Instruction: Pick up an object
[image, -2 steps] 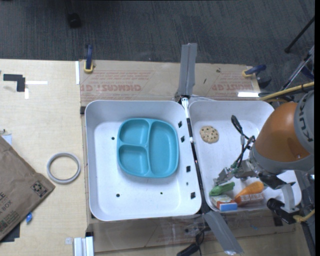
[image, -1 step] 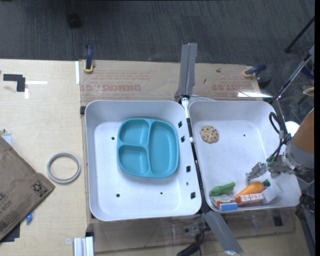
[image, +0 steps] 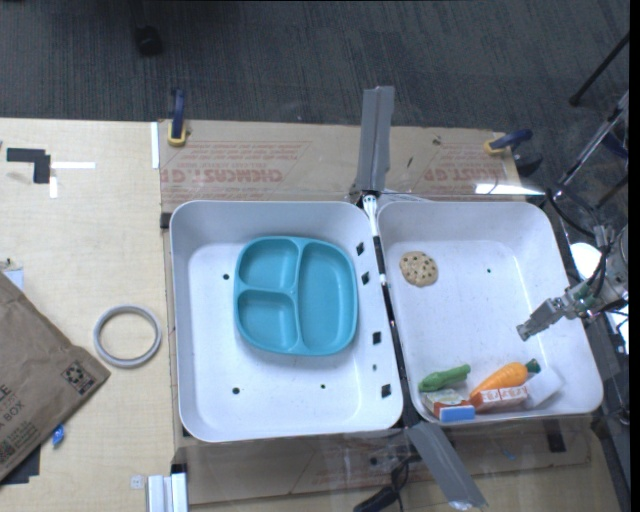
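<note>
The right bin (image: 540, 228) holds a round chocolate-chip cookie (image: 419, 268) near its far left corner. Along its near wall lie a green pepper-like toy (image: 444, 378), an orange carrot toy (image: 502, 376) and a small flat packet (image: 480, 402) with red and blue print. My gripper (image: 527, 327) reaches in over the right rim of that bin, its tip hovering above bare bin floor, up and to the right of the carrot. It touches none of the objects, and nothing shows in it. A teal divided plate (image: 297, 295) lies in the left bin (image: 200, 400).
A central divider (image: 378, 290) separates the two bins. On the bench to the left rest a roll of tape (image: 127, 334) and a brown cardboard piece (image: 35, 380). Cardboard (image: 260, 165) sits behind the bins. Cables and a stand (image: 600, 130) crowd the right side.
</note>
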